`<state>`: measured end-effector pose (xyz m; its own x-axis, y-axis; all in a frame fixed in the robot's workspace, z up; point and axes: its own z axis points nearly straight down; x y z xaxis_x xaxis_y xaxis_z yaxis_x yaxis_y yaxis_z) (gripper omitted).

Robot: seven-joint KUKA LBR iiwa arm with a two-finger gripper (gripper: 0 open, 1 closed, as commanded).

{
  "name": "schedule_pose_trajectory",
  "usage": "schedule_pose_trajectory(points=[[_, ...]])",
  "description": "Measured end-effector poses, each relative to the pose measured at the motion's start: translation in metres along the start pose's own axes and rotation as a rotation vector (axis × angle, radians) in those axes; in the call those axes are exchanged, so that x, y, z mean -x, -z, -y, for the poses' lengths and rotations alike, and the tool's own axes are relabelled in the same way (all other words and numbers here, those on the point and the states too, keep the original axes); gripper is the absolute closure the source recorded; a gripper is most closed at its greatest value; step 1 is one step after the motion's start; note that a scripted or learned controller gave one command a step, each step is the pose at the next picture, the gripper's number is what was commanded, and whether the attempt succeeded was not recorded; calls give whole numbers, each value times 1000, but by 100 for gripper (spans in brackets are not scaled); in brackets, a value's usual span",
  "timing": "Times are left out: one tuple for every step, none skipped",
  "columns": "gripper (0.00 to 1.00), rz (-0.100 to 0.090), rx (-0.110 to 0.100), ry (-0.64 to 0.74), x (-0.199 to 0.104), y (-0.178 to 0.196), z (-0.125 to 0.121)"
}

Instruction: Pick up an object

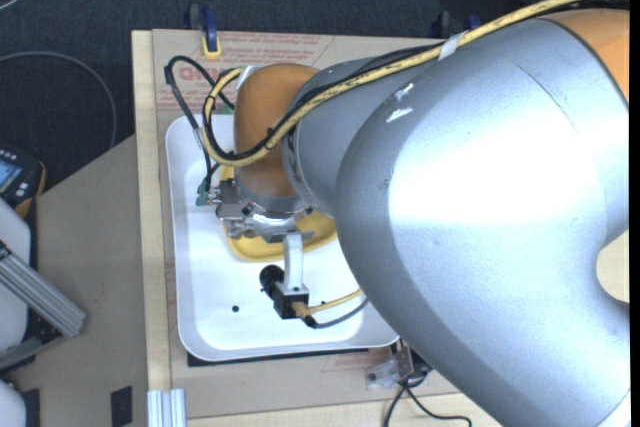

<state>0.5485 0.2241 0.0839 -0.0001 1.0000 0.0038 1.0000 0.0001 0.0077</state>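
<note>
My arm reaches far over the left white bin, and its grey body and orange band cover most of the view. The gripper points straight down into the middle of this bin, seen from above under the wrist flange. A flat yellow thing lies on the bin floor directly beneath the gripper, with only its curved edge peeking out on the left and front. Whether the gripper touches it is hidden by the wrist.
A small dark speck sits on the bare white floor near the bin's front left. The bin rests on a cardboard-coloured bench with a blue and yellow clamp at its back edge. The arm hides the right bin.
</note>
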Motion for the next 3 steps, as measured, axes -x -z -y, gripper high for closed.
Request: schedule_pose_trajectory(points=[[100, -1, 7, 1, -1, 129, -22], [100, 4, -16, 1, -1, 115, 45], [100, 3, -12, -1, 6, 140, 70]])
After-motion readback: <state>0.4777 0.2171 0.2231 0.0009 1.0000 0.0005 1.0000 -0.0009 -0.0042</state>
